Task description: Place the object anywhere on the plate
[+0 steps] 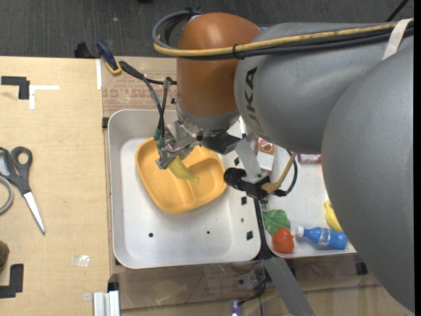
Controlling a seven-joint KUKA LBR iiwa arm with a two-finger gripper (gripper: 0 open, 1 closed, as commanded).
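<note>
big grey arm (309, 78) with an orange band (210, 58), reaching in from the right, low over the left white bin (125, 242). yellow plate (181, 176) in that bin, tilted a bit, near the top part of the bin, with a ridge down the middle. claw (172, 151) right over the plate's top left part, pointing down at it. small yellow-green thing (182, 170), a bit like a tiny banana, lying on the plate, its top end right at the claw tips. hard to tell if pinched or just touching, so cannot tell how wide the claw is. black wires (148, 87) hanging down by the claw.

right white bin (289, 252) mostly hidden under the arm. in its near part, a green thing (275, 219), a red round thing (283, 241) just below it, touching or nearly so, a little blue bottle (322, 237) with a white cap lying on its side just beside the red one, and a bit of yellow (332, 217) peeking out by the arm.

on the light wood surface (59, 176) to the left, well apart from the bins, grey scissors (25, 183) lying open. brown cardboard (131, 87) behind the left bin.
</note>
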